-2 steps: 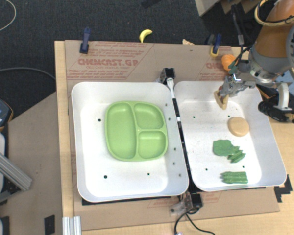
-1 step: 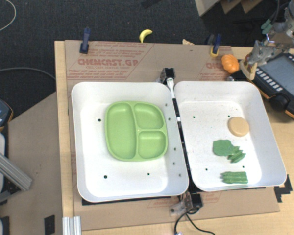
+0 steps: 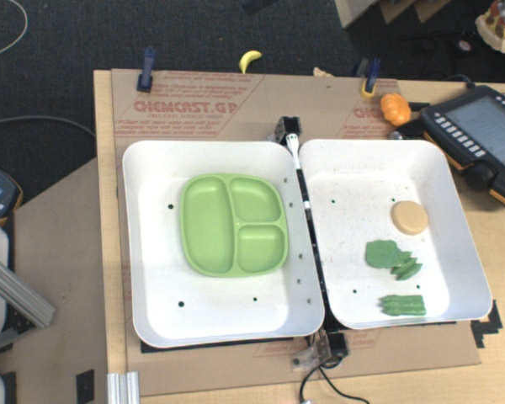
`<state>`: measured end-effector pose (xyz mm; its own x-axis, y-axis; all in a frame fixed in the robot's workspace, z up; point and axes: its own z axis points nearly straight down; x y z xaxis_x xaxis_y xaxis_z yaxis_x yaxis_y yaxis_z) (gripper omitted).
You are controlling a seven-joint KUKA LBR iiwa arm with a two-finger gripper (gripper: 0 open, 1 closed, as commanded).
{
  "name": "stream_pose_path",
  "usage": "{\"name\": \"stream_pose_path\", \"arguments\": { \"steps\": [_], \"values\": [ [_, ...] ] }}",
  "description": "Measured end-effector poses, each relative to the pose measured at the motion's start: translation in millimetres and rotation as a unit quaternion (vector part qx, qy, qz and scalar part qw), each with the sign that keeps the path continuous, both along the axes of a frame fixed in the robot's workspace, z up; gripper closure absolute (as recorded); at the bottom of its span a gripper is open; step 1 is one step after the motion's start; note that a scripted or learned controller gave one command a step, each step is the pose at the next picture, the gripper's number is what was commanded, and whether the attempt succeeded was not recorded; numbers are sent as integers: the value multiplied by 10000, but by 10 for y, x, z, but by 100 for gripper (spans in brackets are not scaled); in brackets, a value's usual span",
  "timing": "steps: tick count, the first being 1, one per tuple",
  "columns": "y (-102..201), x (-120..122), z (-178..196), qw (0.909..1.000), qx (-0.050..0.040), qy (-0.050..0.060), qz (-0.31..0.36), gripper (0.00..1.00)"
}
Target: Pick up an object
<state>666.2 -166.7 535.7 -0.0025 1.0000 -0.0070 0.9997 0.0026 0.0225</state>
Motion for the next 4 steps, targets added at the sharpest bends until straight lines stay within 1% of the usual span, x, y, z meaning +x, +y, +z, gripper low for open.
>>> {"name": "stream_pose_path", "arguments": {
  "steps": [1,2,3,4],
  "values": [
    [-616,-306,-959,9999,36,159,-49,100],
    [-573,-1114,-2272,9998,66,199,-36,100],
    [-567,-373,-2226,10000,17,81,3,100],
    [-571,-240,-888,10000,-2,21,-2,100]
  ]
}}
